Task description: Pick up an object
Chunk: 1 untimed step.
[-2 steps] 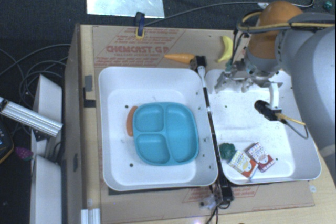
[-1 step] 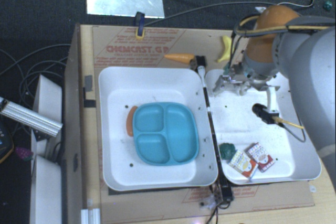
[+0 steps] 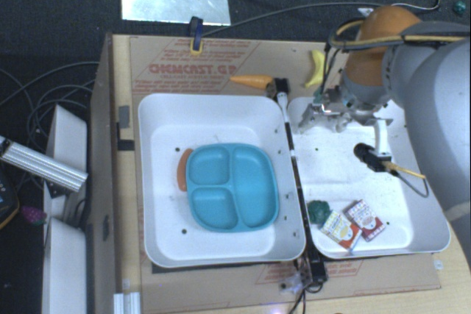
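Can't tell what the gripper (image 3: 324,112) is doing up at the right bin's (image 3: 427,239) far-left corner, and with the green lump (image 3: 319,211) and two packets (image 3: 352,223) bunched along the near edge, it could easily snag nothing.

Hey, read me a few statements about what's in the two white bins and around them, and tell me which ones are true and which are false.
1. A blue divided plate lies in the left bin. True.
2. The hot dog lies in the right bin. False: it lies in the left bin, beside the plate's left edge.
3. A banana lies on the cardboard beyond the right bin. True.
4. The carrot rests on the plate. False: it lies on the cardboard, outside the bins.
5. Two small packets and a green thing lie at the right bin's near end. True.
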{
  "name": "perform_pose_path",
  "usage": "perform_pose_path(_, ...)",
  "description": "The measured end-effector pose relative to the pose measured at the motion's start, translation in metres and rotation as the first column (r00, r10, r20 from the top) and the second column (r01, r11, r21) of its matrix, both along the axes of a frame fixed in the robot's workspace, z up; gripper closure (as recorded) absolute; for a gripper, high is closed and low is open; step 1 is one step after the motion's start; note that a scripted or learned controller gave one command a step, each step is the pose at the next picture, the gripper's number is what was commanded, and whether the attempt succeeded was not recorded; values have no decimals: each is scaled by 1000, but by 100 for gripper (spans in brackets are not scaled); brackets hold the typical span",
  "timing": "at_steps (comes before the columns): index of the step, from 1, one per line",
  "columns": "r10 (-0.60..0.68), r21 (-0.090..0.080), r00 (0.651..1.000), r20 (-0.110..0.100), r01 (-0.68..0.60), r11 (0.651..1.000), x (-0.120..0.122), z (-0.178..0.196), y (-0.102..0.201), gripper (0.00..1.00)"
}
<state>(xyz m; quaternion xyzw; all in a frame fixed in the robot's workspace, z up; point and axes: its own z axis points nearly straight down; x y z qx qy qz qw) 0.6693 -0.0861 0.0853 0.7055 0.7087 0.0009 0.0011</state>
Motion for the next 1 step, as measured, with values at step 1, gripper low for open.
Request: perform_pose_path(1, 2, 0, 1000, 3, -2, 1000, 1, 11, 0, 100)
